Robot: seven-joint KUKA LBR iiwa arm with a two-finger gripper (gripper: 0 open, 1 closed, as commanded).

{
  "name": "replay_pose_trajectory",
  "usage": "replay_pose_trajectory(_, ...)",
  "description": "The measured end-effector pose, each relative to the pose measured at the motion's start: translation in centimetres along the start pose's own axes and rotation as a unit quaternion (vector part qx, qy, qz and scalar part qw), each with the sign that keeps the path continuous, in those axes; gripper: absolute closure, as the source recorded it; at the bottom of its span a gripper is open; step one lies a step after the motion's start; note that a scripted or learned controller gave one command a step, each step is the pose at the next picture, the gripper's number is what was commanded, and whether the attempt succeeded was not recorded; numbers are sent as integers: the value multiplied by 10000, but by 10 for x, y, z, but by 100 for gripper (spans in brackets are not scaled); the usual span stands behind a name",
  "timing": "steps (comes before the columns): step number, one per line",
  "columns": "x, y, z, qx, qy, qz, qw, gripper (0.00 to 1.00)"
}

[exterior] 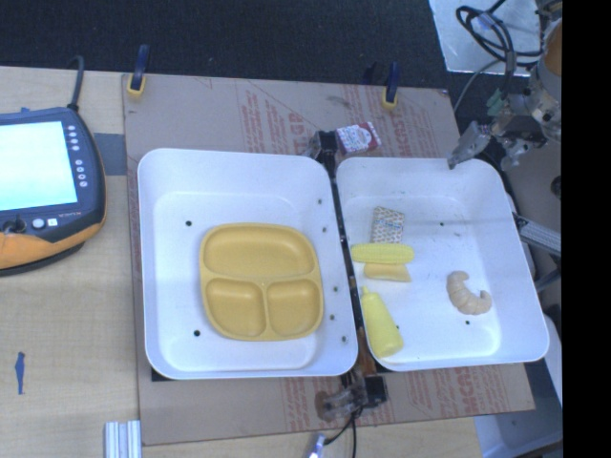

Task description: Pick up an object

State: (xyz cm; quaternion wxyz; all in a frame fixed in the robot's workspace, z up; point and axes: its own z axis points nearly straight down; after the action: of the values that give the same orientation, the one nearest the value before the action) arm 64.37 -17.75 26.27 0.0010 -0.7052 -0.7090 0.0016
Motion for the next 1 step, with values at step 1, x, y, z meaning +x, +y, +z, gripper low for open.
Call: replay_pose_trajectory(1,91,-8,72,10,3,-18,10000,0)
